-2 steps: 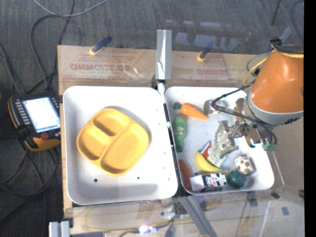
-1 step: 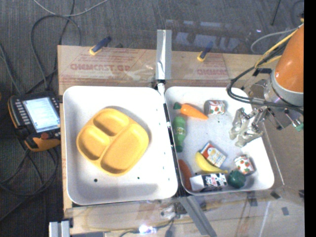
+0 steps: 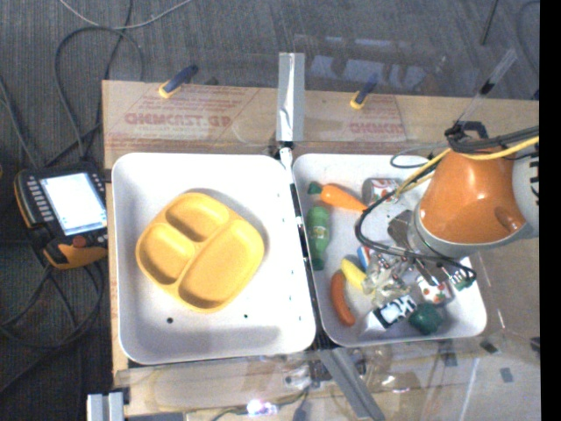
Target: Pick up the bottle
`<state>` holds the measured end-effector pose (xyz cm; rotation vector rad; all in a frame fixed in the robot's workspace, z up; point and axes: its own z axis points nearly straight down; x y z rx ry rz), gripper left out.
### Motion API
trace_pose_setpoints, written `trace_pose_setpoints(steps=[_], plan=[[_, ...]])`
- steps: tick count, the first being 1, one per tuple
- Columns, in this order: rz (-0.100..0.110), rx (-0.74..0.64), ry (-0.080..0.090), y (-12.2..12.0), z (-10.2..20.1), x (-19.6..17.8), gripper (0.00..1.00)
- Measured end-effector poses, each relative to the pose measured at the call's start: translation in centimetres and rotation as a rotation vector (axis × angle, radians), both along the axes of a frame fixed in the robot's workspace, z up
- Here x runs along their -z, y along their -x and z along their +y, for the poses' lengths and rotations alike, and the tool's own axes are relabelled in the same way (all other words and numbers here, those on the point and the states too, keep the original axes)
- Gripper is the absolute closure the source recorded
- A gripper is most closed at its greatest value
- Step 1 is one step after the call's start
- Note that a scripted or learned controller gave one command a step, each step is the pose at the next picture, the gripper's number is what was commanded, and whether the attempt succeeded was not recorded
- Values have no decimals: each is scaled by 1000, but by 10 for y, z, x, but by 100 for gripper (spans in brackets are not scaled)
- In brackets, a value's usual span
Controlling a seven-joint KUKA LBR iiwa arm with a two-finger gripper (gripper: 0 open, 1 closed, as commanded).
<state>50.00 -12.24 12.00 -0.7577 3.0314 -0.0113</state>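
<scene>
A green bottle (image 3: 317,233) with a pale label lies lengthwise against the left wall of the right bin (image 3: 473,323). My gripper (image 3: 387,274) hangs below the orange wrist band (image 3: 469,202), low over the clutter in the middle of that bin. It is to the right of the bottle and a little nearer the front, apart from it. The wrist and its cables hide much of the gripper.
Around the gripper lie an orange carrot (image 3: 342,197), a can (image 3: 381,187), a yellow piece (image 3: 351,274), a red-orange sausage shape (image 3: 341,298), a black-and-white item (image 3: 394,310) and a dark green object (image 3: 427,320). The left bin (image 3: 131,323) holds a yellow divided plate (image 3: 202,250).
</scene>
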Motion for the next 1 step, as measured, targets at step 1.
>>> trace_pose_setpoints(steps=[1], plan=[[13, -19, -5, -18, 5, -179, 100]])
